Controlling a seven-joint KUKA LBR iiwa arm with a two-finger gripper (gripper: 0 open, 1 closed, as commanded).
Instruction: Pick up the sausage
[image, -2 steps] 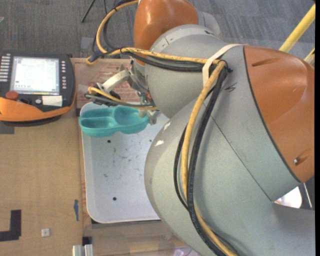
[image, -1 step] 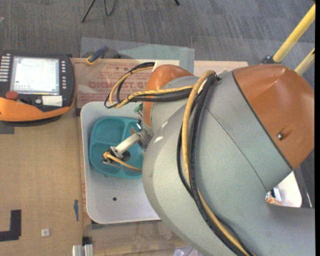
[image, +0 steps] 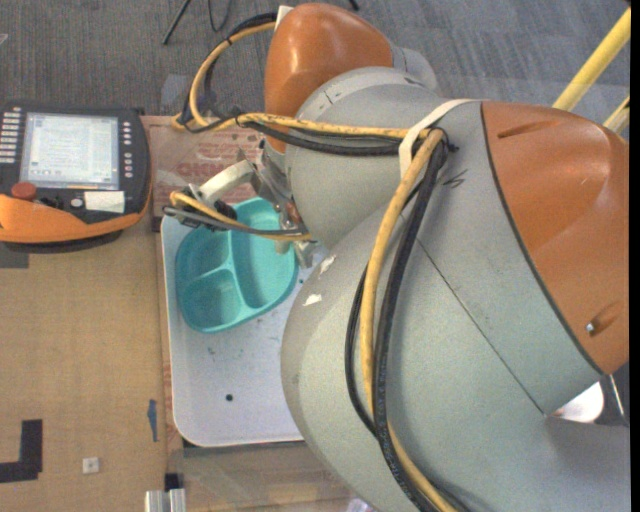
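The grey and orange arm (image: 450, 280) covers most of the camera view, reaching over the bins from the right. Its wrist end, with yellow cables, hangs over the far part of the left white bin (image: 215, 400), just above a teal divided dish (image: 232, 270). The dish has three compartments and the parts I can see hold nothing. I see no sausage; the arm hides the right bin and much of the left one. The gripper itself is hidden among the wrist parts.
A teach pendant (image: 70, 170) with a lit screen lies on the brown bench at the far left. A yellow pole (image: 595, 60) slants across the top right corner. The bench left of the bin is bare cardboard-coloured surface.
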